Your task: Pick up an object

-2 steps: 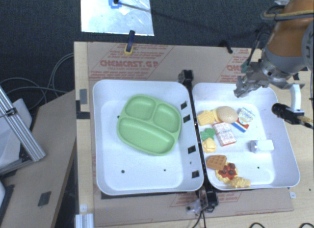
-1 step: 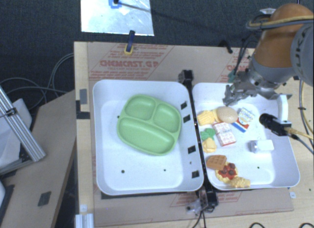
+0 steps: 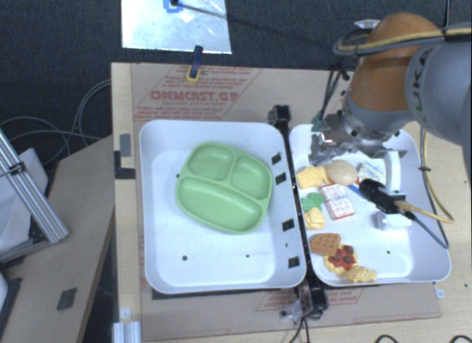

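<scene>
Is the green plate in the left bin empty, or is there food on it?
Empty. The green plate lies flat in the left bin, its three compartments bare.

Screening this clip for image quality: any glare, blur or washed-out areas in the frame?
Camera view: the foil sheet at top glares bright; the white bin walls run near overexposed; the arm is soft and slightly blurred; the green plate and the toy food read clearly, with soft, faint shadows.

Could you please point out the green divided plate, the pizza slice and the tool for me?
green divided plate (image 3: 223, 187): camera view, the large front compartment.
pizza slice (image 3: 341, 259): camera view, its red topping.
tool (image 3: 322, 150): camera view, its metal tip over the right bin.
</scene>
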`<control>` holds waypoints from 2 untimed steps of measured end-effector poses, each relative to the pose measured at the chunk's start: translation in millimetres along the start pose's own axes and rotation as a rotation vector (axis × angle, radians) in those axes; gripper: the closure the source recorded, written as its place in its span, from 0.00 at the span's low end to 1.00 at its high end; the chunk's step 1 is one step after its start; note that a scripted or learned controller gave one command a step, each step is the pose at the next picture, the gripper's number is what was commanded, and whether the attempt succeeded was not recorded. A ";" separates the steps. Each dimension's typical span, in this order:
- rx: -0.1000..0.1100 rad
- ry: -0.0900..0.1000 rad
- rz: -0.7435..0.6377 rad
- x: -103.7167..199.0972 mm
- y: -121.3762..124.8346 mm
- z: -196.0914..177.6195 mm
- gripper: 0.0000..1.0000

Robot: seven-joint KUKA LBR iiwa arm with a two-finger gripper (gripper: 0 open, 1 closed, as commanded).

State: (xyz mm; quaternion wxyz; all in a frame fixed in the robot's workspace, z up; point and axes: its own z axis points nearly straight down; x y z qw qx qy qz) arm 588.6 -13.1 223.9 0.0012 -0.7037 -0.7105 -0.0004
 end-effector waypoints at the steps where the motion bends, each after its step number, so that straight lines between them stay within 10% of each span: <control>1: -0.001 -0.002 0.009 -16.2 3.7 9.5 1.00; 2: -0.004 -0.002 0.007 -16.7 4.4 -10.8 1.00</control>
